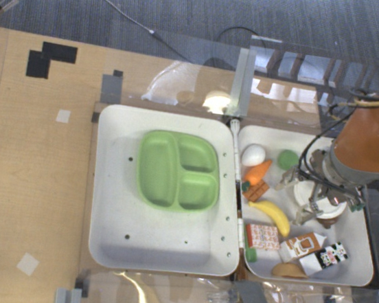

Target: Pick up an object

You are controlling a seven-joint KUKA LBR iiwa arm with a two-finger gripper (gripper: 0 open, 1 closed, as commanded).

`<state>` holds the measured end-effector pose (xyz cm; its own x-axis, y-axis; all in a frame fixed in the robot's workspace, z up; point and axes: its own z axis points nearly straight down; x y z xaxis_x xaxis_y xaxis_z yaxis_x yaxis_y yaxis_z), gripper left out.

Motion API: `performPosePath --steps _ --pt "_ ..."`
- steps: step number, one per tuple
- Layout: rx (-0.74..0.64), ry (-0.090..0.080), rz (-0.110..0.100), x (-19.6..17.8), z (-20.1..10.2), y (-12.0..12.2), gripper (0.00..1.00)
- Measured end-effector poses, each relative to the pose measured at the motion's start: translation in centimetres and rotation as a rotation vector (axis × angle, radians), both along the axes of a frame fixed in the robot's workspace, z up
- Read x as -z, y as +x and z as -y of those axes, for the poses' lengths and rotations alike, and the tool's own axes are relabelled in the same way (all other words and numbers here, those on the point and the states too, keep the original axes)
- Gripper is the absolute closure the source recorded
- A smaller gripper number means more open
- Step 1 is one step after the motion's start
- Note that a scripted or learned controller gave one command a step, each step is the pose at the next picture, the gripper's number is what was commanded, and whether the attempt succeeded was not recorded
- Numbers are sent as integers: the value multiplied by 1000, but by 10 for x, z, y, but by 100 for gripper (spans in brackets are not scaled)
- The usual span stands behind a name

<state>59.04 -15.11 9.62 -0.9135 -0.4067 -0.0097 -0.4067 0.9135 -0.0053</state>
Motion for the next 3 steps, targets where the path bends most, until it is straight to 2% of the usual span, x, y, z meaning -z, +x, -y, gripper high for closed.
performPosePath --steps 1,2,3 --pt "86 -1 14 3 -40 -78 0" --pt "-253 -6 1 -89 31 -53 0" --pt "-297 -11 15 -25 23 -84 0"
